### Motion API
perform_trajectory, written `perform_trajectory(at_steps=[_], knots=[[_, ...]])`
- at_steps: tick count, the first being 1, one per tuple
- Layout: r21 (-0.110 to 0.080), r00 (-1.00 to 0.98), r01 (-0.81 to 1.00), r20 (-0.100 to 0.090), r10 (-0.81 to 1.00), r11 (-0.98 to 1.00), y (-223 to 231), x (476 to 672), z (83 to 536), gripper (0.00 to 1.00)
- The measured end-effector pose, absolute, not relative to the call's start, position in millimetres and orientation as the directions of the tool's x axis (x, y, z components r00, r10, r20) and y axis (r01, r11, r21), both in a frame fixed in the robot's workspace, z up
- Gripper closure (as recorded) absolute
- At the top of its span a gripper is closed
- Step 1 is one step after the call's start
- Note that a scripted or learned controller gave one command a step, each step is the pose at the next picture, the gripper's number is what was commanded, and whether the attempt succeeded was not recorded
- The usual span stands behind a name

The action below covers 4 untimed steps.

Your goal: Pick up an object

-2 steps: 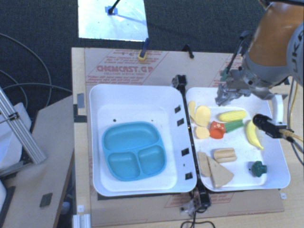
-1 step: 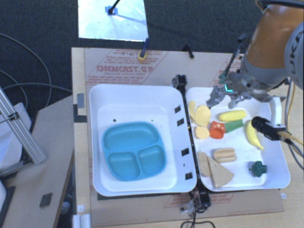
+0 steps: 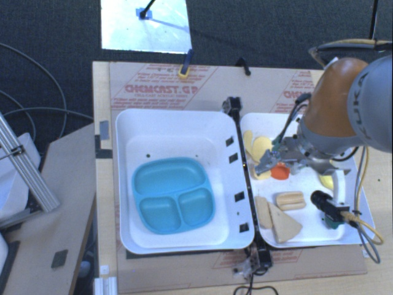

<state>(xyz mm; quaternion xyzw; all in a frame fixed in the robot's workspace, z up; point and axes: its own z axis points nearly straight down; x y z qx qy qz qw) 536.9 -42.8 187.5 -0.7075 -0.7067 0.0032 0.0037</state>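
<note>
The hand (image 3: pixel 268 163) hangs low in the right bin (image 3: pixel 310 231). The orange piece (image 3: pixel 280 173) lies just beside it at four o'clock. I cannot tell whether the hand is open or gripping anything.

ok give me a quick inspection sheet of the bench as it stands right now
surface: bench with a printed board under two white bins, left bin and right bin
job's things: in the right bin, yellow pieces, an orange piece, a tan roll and tan wedges
clutter: blue divided tray lying flat in the left bin
grippers: gripper low over the right bin, beside the orange piece; whether it holds anything cannot be told
cables: loose cables on the floor at left
surroundings: dark carpet, shiny metal sheet behind the bench, metal frame at left
</note>
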Motion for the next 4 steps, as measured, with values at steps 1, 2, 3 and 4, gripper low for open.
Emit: perform_trajectory(at_steps=[1,2,3,4], knots=[[-0.002,0.003,1.0,-0.002,1.0,-0.003,-97,556.6,136,0.0],[0.0,-0.004,1.0,0.0,1.0,0.004,-82,563.0,82,0.0],[0.008,0.002,1.0,-0.005,1.0,-0.002,-162,617.4,86,0.0],[0.006,0.0,1.0,-0.002,1.0,0.0,-207,628.4,86,0.0]])
